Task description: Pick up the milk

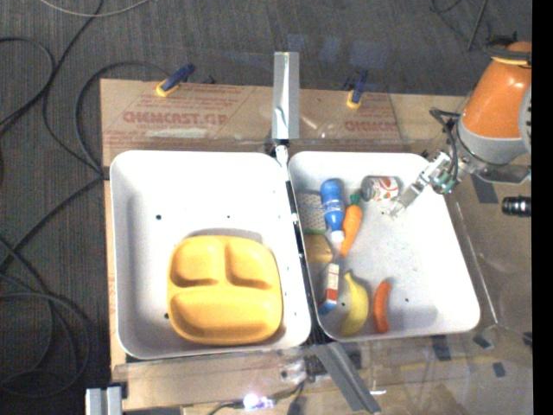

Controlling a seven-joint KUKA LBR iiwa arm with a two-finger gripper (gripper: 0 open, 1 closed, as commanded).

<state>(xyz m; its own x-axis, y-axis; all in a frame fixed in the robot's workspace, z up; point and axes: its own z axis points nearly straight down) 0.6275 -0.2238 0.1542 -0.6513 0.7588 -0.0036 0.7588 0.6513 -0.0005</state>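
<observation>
Camera view: the milk bottle lies in the right bin, touching the carrot. The gripper hovers near the can; its state cannot be determined. The bottle probably is light, rigid, smooth; grasp across its body.

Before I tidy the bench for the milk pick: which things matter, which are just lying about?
Job:
milk bottle
gripper
right bin

Lying about:
carrot
banana
can
yellow tray
left bin
</observation>
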